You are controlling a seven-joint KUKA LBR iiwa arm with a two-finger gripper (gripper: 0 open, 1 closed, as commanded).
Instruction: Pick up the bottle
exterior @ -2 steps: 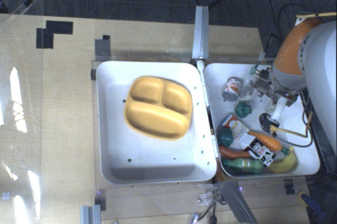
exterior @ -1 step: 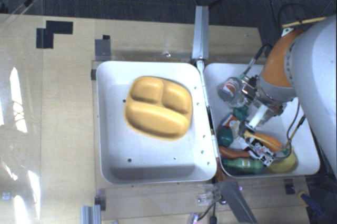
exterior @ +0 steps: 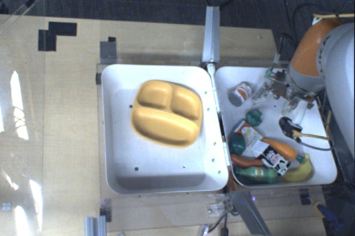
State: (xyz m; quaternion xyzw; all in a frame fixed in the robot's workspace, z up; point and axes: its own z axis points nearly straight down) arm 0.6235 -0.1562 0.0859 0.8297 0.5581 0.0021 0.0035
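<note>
The bottle is green and lies on its side along the front wall of the right bin. An orange-red vegetable lies just behind it and a banana to its right. My gripper hangs over the back of the same bin, well behind the bottle and apart from it. Its pale fingers look spread open with nothing between them. A small grey and red can lies just to the gripper's left.
The right bin also holds a carrot, a black-and-white card, a small carton and two dark green pieces. A big yellow moulded lump lies in the left bin.
</note>
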